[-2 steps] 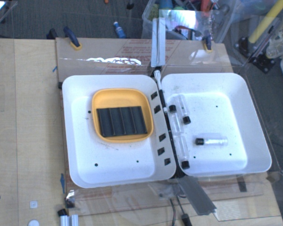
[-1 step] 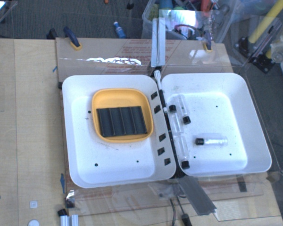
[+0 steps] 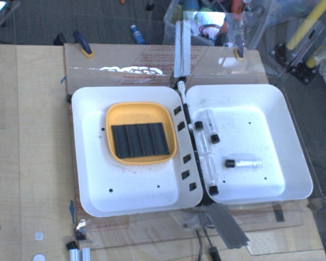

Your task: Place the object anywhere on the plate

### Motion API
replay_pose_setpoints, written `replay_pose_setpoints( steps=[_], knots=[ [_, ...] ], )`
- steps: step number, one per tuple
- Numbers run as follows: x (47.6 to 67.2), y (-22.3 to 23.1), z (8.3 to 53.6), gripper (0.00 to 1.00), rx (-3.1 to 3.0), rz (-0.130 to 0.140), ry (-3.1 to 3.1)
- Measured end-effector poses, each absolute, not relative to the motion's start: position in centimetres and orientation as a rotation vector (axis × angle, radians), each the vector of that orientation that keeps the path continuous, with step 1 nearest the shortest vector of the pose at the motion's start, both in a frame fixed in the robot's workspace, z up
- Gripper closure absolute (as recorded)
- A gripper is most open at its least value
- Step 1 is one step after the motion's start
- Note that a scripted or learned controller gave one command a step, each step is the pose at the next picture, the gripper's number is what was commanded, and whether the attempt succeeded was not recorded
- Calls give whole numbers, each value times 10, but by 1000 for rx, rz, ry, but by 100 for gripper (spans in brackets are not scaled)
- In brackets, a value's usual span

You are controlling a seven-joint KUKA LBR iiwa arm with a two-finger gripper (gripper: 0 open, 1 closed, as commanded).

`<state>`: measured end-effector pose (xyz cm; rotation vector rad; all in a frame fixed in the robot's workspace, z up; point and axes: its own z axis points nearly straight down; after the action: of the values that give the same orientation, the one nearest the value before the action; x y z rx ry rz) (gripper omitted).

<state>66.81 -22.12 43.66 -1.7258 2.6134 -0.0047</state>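
Cannot tell the gripper's state. Nearest, at four o'clock in the right shallow white bin (image 3: 293,145): a clear plastic tube with a black cap (image 3: 243,163), lying flat. Farther, in the left shallow white bin (image 3: 92,162): a yellow rounded-square plate (image 3: 115,116), with a dark ribbed rectangular block (image 3: 140,139) flat at its centre. Placing judged done if the block is meant; otherwise, next needs a grasp on the tube.

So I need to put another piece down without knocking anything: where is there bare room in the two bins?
The left white bin has a bare strip in front of the yellow plate, which the dark ribbed block mostly covers. The right white bin is open at the back right. Clear black-capped tubes crowd its left and middle.
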Motion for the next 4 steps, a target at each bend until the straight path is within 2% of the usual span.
replay_pose_setpoints(
  steps=[1, 2, 3, 4],
  knots=[
    [668, -221, 436, 100, -2244, -4, 2187],
    [668, -220, 436, 100, -2533, -4, 1846],
    [667, -200, 435, 100, -2804, 4, 1405],
    [668, -207, 435, 100, -3016, -5, 862]
  ],
)
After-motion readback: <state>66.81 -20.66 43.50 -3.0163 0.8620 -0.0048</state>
